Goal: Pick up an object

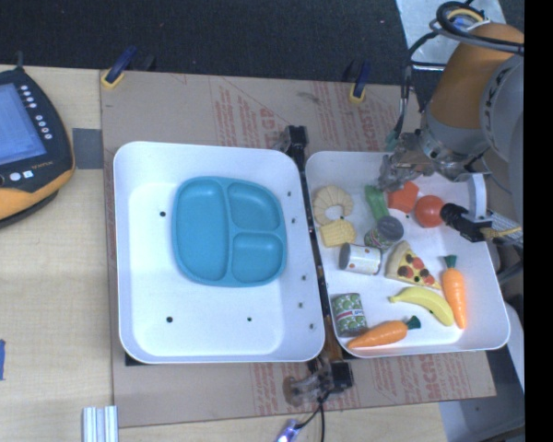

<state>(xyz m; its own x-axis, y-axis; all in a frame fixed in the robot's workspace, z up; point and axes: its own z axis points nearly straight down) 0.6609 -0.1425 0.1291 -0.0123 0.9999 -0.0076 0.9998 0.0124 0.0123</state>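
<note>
The jaws [399, 168] hang low over the far end of the right bin [484, 339], at the end of the grey arm [470, 81] that reaches in from the right. Whether they are released or clenched I cannot tell; the metal parts blur together there and nothing can be seen between them.

Just beneath and beside them lie a small orange-red piece [405, 197] and a red tomato [429, 211], with a green piece [377, 200] to their left. Judging by that position, one of these is the likely thing to be picked up, since the wrist is poised right above that cluster rather than over the rest of the pile.

Further out in the same bin the toy food is scattered loosely, as if tipped in for grabbing at random: a pale croissant [333, 202], a yellow corn piece [338, 234], a dark tin [383, 233], a white can on its side [360, 259], a pizza slice [410, 266], a banana [422, 302], an upright carrot [453, 290], a second carrot lying flat [380, 334] and a green-labelled can [348, 312].

The left bin [138, 330] holds a blue divided plate [229, 231], probably as a place to set things down. Both bins sit on cardboard on the tabletop [46, 320], clamped so they will not slide, and a handheld control tablet [18, 145] lies at the far left.
</note>
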